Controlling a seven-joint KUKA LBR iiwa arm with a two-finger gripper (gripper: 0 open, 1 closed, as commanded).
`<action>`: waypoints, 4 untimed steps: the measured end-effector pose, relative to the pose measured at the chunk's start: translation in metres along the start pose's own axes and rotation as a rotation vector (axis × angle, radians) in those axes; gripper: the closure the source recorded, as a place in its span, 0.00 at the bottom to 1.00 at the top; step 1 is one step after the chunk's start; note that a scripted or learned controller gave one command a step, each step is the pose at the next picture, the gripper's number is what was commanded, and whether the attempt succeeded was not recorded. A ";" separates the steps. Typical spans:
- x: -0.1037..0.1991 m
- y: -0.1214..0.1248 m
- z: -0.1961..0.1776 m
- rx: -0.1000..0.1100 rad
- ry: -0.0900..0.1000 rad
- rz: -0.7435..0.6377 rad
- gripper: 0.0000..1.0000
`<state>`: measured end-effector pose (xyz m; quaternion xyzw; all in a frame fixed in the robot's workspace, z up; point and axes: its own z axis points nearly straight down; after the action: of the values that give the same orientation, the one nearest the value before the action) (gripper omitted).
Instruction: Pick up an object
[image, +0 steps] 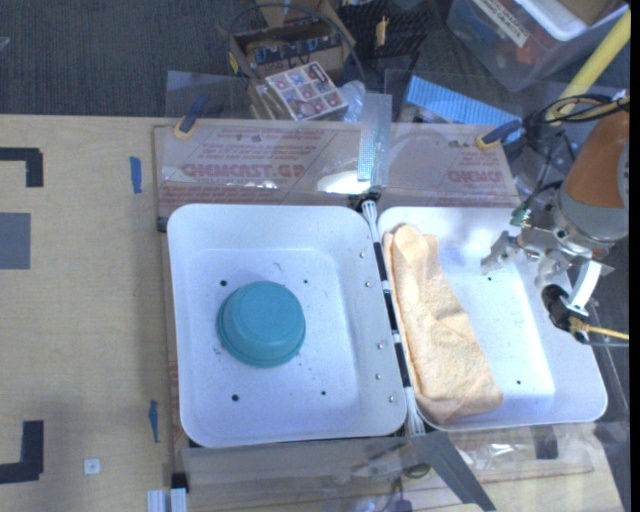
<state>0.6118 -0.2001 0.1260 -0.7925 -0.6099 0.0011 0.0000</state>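
Observation:
A teal bowl (261, 322) lies upside down in the middle of the left bin (190, 240). A pale orange cloth (435, 325) stretches along the left wall of the right bin (560, 395), from its back to its front. My gripper (535, 272) hangs over the back right part of the right bin, to the right of the cloth and apart from it. It is open, with nothing between its fingers. The grey wrist and orange band (600, 170) rise behind it at the right edge.
A clear plastic sheet with red lettering (250, 165) lies behind both bins. Boxes, cables and a blue pad (450, 100) clutter the floor beyond the bench. The wooden bench top (70, 300) extends to the left, with blue tape marks.

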 end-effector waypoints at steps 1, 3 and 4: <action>0.022 -0.117 0.038 -0.009 0.003 -0.027 0.00; 0.000 -0.037 0.001 -0.001 0.000 -0.277 0.00; 0.054 0.001 0.038 -0.009 -0.001 -0.501 0.00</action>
<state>0.6261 -0.1481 0.0876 -0.6165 -0.7874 -0.0012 -0.0038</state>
